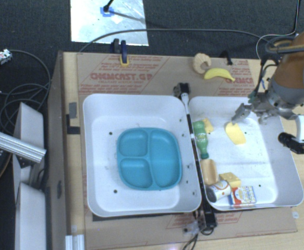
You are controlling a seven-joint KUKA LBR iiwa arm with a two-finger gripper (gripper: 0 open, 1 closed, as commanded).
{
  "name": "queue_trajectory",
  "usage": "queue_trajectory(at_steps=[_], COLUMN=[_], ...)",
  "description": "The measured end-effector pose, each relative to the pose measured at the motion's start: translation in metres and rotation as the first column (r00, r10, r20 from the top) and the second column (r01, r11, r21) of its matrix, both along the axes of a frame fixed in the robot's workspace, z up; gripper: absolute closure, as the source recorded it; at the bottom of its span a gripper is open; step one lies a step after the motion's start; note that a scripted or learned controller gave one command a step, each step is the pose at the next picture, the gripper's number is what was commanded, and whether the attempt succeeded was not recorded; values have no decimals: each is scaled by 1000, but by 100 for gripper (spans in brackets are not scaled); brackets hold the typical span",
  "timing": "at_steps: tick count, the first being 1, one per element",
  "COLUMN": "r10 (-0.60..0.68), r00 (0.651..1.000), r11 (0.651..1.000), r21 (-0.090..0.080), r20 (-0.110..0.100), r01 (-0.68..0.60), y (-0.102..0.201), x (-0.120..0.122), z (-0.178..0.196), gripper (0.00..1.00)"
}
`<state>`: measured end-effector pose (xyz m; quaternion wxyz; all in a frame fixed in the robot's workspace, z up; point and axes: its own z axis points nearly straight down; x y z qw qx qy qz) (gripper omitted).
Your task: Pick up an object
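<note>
Yellow block [235, 134] is seen lying in the right bin [284, 178], just beside the spread tool [251, 111], unheld.

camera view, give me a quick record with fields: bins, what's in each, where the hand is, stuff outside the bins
left bin: holds a blue divided plate
right bin: green bottle by the divider, yellow block, small items crowded at the near left corner, including a can and a flat packet
hand: over the right bin's far part, just above the yellow block, nothing seen between its fingers
outside bins: banana and a pale round object on the bench behind the right bin
</note>
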<state>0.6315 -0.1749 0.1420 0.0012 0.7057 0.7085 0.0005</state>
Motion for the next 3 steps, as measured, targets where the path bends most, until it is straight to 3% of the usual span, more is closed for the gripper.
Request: queue_trajectory(at_steps=[1,2,3], r10=[0,-2,1], r00=[1000,1000,1000], r11=[1000,1000,1000], r21=[1,-1,1], r20=[-3,2,-2], r01=[0,2,-1], y=[11,-26,22], x=[-7,7,-3], z=[-58,-26,-58], gripper=[0,0,0])
